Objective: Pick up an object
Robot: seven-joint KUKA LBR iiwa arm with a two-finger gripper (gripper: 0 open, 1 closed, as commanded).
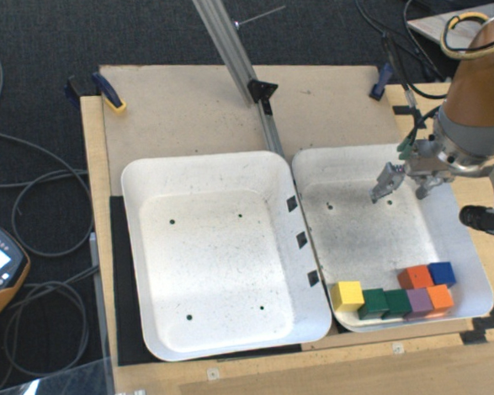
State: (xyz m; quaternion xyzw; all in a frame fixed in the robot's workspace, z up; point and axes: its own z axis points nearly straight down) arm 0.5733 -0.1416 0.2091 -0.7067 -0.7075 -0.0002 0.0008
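Observation:
Several small blocks lie bunched along the front edge of the right bin (345, 157): a yellow block (348, 293), two green blocks (385, 302), a purple block (419, 302), two orange blocks (419, 277) and a blue block (442, 272). My gripper (405, 183) hangs over the back right part of that bin, well behind the blocks. Its two fingers (387, 182) stand spread apart, open, with nothing between them. The grey arm with its orange band (475, 75) comes in from the right.
The left bin (130, 185) sits beside the right one, sharing a middle rim. A slanted metal pole (232, 46) rises from the bench behind the bins. Blue clamps (109, 91) grip the board's back corners. Cables lie on the floor at left.

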